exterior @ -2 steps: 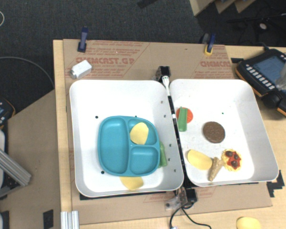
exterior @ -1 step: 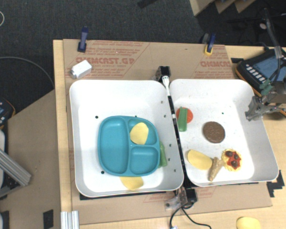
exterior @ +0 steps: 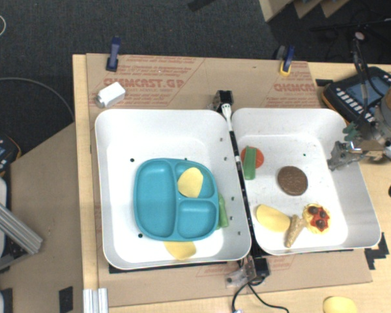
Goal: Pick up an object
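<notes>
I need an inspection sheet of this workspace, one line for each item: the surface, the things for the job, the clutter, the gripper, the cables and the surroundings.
Surface: brown board bearing the left bin and the right bin side by side.
Job's things: left bin holds a teal divided plate with a yellow piece on it, and a second yellow piece below the plate. Right bin holds a green and red item, a brown disc, a yellow lump, a tan stick and a red-topped item.
Clutter: white block on the board.
Gripper: gripper at the right bin's right wall, holding nothing.
Cables: black cable at the front edge.
Surroundings: dark floor.
</notes>
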